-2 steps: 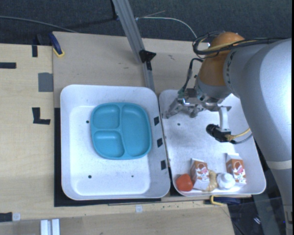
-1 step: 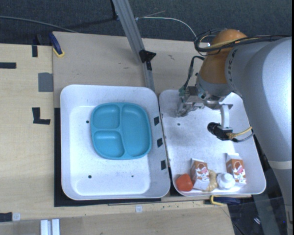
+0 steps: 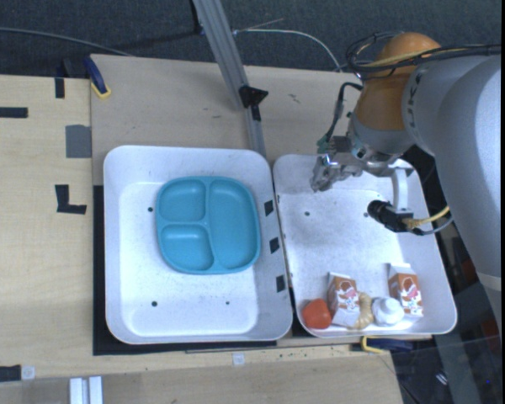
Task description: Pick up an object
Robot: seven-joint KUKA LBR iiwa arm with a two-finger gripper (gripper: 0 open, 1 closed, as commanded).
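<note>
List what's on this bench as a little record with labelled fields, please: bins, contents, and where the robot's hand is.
left bin: holds a blue divided plate, lying flat
right bin: items clustered along its near edge
items in right bin: orange-red ball, two small cartons, a white-capped object, a tan piece among them
hand: over the far left corner of the right bin, apart from the items
hand contents: nothing seen between its fingers
arm: reaches in from the right
</note>
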